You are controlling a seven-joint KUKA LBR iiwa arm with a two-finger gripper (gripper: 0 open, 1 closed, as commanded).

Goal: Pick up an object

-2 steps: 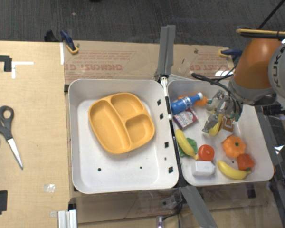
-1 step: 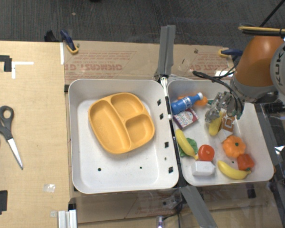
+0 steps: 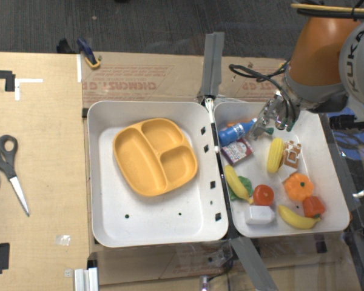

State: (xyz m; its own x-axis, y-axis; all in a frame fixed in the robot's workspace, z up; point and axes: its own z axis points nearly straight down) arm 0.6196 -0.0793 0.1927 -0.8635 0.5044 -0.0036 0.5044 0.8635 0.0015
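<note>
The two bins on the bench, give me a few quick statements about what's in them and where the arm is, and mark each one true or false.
1. The yellow divided plate lies in the left bin. True.
2. The scissors lie in the right bin. False: they lie on the bench, left of both bins.
3. The tool is over the right bin's far end, near the blue bottle. True.
4. The banana rests on the plate. False: it lies at the right bin's near edge.
5. The corn cob is in the right bin. True.
</note>
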